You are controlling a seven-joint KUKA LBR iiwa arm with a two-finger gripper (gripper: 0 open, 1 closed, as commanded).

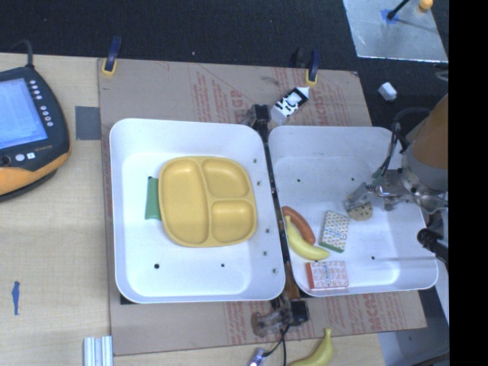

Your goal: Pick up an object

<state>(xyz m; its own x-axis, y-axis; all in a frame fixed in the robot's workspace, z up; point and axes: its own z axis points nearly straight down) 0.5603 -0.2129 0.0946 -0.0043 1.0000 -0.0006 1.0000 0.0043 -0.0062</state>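
Note:
The right bin point(351, 147) holds a yellow banana point(301, 242) and a red-orange sausage point(299, 221) against its left wall. A small patterned box point(335, 229) lies beside them, and a red and white box point(329, 275) rests on the front rim. A small tan speckled piece point(363, 210) lies mid-bin. My gripper point(367, 199) hangs at the right side of this bin, right over the tan piece. The view does not show whether it touches it. The grey arm with its orange band point(431, 139) comes in from the right.
In the left bin point(130, 204) a yellow divided plate point(206, 200) lies over a green flat piece point(152, 198). A second banana point(316, 351) lies outside on the cardboard at the front. A tablet-like pendant point(27, 128) sits at the far left of the bench.

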